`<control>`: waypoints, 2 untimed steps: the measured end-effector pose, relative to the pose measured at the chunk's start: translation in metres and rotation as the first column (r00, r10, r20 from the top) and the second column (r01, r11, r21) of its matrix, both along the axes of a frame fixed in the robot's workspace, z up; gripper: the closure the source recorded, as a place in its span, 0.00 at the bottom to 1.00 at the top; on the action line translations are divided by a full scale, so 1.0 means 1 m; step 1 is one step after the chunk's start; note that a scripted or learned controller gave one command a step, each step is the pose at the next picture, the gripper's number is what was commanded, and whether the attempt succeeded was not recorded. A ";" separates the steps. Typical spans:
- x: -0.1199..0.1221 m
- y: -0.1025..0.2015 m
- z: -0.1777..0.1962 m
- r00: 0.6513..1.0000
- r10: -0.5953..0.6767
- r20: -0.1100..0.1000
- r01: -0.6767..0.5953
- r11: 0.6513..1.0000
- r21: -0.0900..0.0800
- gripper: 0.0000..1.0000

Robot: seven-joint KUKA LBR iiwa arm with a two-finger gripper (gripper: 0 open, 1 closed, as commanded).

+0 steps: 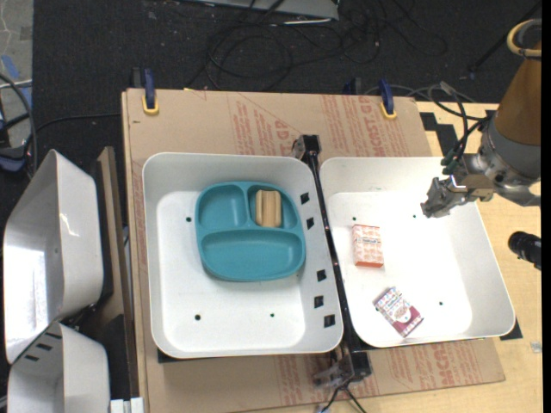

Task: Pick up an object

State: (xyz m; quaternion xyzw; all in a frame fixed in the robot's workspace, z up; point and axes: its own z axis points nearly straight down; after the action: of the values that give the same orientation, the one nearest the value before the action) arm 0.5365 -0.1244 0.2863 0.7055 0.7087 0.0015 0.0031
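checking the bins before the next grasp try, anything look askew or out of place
Nothing looks spilled or damaged. In the right bin the small pink-and-white packet lies at a slant, while the orange-and-white box lies nearly straight. The teal tray in the left bin holds a tan block in one compartment.

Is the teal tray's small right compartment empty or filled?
Filled: a tan block lies in the upper right compartment of the teal tray.
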 end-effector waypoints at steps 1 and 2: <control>0.022 0.055 -0.017 1.000 0.004 -0.007 -0.004 1.000 0.003 1.00; 0.041 0.103 -0.035 1.000 0.004 -0.007 -0.004 1.000 0.003 1.00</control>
State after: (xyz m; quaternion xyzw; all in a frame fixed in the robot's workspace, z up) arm 0.5772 -0.0215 0.2511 0.7041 0.7101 0.0001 -0.0005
